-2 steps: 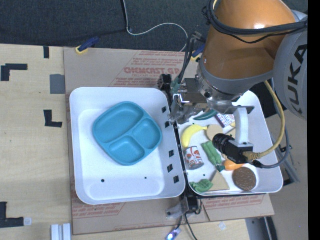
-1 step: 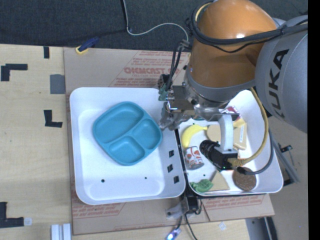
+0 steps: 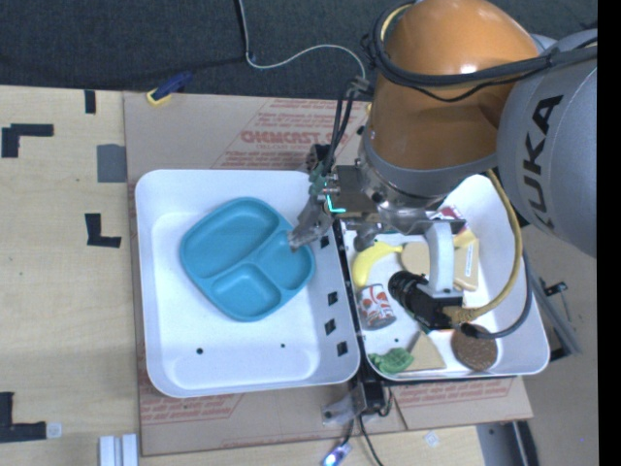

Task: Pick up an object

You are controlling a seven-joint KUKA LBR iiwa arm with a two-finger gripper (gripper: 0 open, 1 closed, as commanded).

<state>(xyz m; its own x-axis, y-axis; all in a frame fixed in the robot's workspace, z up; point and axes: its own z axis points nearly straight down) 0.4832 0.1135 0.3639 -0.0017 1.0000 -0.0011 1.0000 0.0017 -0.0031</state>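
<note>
The arm reaches in from 3 o'clock, wrist bent low over the divide between the bins, apparently to take the blue divided plate lying flat in the left bin. The pincer touches the plate's 2 o'clock rim; whether it pinches, I cannot tell

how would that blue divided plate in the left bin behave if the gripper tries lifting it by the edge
The blue divided plate looks like moulded plastic, so probably stiff and light. Its smooth surface may slip on the left bin floor when pushed. It lies flat with a low rim, so it seems unlikely to roll, though an edge grip could tilt it.
</note>
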